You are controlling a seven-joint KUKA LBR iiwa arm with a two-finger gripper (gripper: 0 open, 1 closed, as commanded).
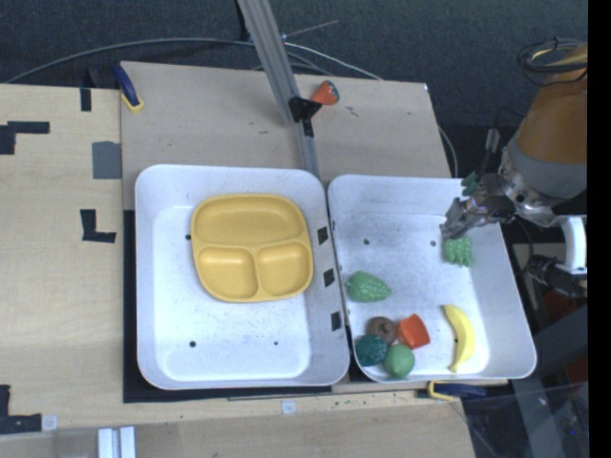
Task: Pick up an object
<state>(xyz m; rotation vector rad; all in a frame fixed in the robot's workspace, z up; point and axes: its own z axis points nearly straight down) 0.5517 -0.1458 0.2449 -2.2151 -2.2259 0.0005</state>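
My gripper hangs over the right bin near its far right side, just above a small light green leafy toy. The green toy lies on the bin floor directly below the fingertips, and I cannot tell whether they touch it. A yellow banana lies near the right bin's front right corner. A green leafy vegetable toy sits at the bin's left middle. Clustered at the front are a brown round piece, an orange block, a dark teal piece and a green ball.
The left bin holds a yellow divided plate. A grey metal pole slants down to the bins' far edge, with an orange clip beside it. The arm's orange band rises at the right.
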